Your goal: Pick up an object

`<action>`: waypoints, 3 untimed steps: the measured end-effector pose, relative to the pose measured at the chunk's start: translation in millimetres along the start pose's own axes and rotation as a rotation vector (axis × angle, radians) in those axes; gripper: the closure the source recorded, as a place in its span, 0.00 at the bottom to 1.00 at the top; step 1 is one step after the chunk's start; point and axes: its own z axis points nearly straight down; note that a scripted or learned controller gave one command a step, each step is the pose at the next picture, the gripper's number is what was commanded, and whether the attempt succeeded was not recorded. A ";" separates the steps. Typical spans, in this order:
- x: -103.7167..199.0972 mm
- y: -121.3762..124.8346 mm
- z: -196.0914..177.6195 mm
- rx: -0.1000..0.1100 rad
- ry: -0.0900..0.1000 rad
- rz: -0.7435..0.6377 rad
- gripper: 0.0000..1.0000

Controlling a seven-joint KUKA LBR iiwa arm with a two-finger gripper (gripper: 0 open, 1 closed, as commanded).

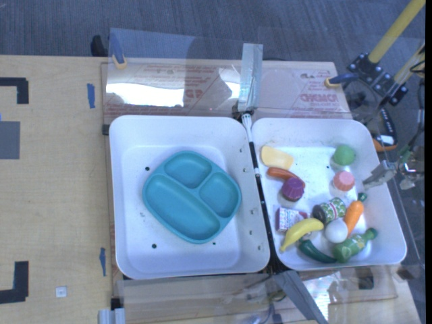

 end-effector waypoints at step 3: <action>15.2 1.3 129.7 -0.030 -0.009 -0.207 0.00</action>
